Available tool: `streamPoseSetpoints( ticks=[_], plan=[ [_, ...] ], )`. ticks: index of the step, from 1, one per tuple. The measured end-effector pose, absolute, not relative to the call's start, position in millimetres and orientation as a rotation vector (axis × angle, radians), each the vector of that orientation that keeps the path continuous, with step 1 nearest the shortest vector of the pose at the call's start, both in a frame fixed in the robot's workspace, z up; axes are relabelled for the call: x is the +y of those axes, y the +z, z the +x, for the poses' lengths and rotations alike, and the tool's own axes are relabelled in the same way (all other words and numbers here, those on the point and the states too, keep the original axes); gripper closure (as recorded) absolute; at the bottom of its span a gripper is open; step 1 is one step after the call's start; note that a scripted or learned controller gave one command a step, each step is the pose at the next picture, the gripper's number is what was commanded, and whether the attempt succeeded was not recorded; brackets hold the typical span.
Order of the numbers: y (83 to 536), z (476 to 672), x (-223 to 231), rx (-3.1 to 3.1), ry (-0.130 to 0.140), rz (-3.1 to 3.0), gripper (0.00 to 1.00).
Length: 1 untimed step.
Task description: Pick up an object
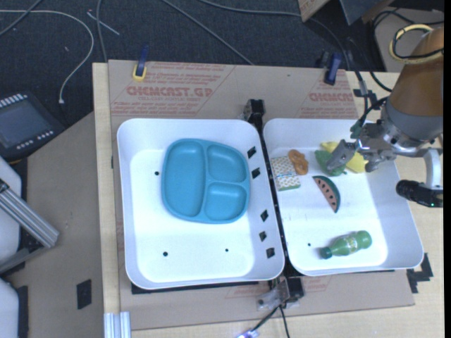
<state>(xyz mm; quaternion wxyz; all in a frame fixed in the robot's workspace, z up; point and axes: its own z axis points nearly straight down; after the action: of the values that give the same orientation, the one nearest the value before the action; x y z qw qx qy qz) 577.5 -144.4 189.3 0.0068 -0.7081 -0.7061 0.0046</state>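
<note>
Several small things crowd the upper part of the right bin (402,248), and that crowding is where we see the trouble. The pincer (350,155) sits low at the upper right of the frame, right against a green and yellow toy (331,153), which we take to be the likely target; whether its jaws are parted or closed we cannot tell, since the wrist hides them, and we see nothing clearly gripped. Just to the left lie an orange piece (299,162) and a checkered packet (284,172), with a watermelon slice (328,192) below. We judge that a closing grip could pinch only an edge and let the toy slip, or nudge it into its neighbours. A green bottle (347,244) lies well apart near the lower rim. The left bin (141,252) holds a blue divided plate (206,180), far from any risk.
</note>
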Motion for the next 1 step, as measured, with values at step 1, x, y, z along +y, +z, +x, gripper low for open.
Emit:
streamPoseSetpoints(
  ticks=[1],
  plan=[
    [197.8,580.7,-144.1,-2.221,0.000,-2.221,0.00]
  ],
)
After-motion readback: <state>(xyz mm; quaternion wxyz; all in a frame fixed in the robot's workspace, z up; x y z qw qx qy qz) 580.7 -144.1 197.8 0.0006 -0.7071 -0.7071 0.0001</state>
